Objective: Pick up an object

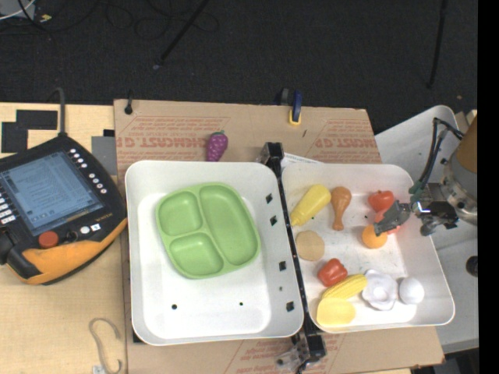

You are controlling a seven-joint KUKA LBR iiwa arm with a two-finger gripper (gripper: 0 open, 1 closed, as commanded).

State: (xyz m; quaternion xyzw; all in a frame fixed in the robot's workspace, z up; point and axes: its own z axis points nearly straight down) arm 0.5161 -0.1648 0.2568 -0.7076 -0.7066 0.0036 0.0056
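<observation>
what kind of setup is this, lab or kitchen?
Most likely a robotics lab bench: a teach pendant lies beside two white bins, toy food such as a plastic drumstick fills one, and cardboard lines the bench.

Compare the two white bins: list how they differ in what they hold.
The left bin holds one green divided plate; the right bin holds many small toy foods, among them a yellow corn and a drumstick. The gripper reaches into the right bin, not the left. Both are shallow and white.

An orange toy fruit [375, 238] lies in the right bin [437, 302], near its right wall.
</observation>
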